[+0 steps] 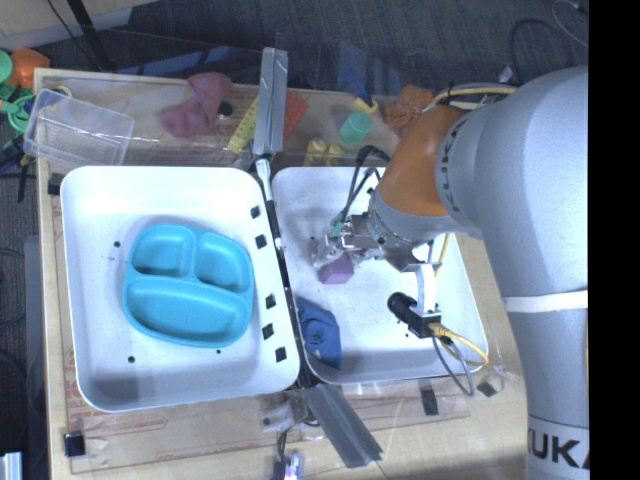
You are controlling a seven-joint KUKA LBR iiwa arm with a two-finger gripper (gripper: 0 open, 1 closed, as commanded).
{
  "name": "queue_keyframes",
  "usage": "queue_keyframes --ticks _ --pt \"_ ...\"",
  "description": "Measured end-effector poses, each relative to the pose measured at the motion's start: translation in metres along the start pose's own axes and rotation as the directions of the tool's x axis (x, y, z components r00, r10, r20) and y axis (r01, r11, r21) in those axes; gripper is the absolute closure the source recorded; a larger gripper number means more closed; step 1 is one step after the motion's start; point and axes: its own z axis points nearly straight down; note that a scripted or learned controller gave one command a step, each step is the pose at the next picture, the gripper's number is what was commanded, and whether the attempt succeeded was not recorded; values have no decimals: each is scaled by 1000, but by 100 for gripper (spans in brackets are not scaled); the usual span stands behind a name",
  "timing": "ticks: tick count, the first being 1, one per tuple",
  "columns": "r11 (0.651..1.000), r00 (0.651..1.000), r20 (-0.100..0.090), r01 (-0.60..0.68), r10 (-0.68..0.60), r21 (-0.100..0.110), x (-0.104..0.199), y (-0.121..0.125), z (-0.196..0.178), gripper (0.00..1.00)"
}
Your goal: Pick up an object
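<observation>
Descent looks like our step in hand, since we see the gripper low in the right bin, touching a small purple object, grip state we cannot tell, so next we would need a confirmed clamp before lifting.

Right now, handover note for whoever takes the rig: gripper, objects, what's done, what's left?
Gripper: low in the right bin, right at the purple object; finger state can't be read from this view, so no confirmed grasp.
Objects: the purple object sits mid-bin under the gripper; the blue object lies at the right bin's lower left corner; the blue divided tray is in the left bin.
Done: arm is down at a target.
Left: confirm a grasp, then lift.
</observation>
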Motion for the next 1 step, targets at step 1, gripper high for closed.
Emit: queue_keyframes --ticks 1 --pt "999 999 -1 -44 44 -4 72 20 -91 100"
